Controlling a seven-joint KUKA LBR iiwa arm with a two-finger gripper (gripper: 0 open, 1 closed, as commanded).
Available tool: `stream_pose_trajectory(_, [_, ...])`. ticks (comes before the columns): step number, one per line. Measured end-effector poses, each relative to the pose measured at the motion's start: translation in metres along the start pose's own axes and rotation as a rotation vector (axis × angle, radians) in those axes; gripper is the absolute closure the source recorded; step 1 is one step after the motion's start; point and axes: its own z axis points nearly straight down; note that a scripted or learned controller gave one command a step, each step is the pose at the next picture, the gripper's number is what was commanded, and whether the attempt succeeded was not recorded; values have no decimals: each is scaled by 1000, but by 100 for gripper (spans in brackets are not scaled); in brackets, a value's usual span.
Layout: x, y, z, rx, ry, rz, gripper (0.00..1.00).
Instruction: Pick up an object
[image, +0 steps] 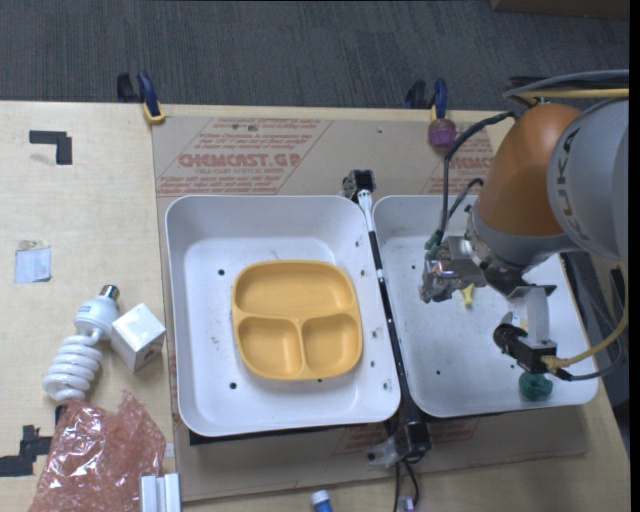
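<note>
A yellow divided plate (297, 318) lies in the middle of the left bin (200, 250). A small teal object (535, 386) rests near the front right corner of the right bin (450, 385). My gripper (438, 282) hangs over the left half of the right bin, pointing down, with the grey and orange arm (540, 185) behind it. A small yellow bit (466, 293) shows just right of the gripper; I cannot tell what it is. The arm hides the back right part of the right bin.
A black divider (378, 270) runs between the bins. Left of the bins lie a spiral light bulb (78, 350), a white cube (138, 335) and a crumpled pink bag (95, 455). A purple ball (441, 131) sits by the blue clamp at the back.
</note>
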Motion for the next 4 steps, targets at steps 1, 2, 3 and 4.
stream_pose_trajectory(1, [0, 0, 0, 0, 0, -1, 0])
stream_pose_trajectory(2, [-62, 10, 100, 2, 0, 2, 0])
stream_pose_trajectory(3, [-81, -21, 100, 2, 1, 3, 0])
stream_pose_trajectory(4, [-82, -20, 90, 0, 0, 4, 100])
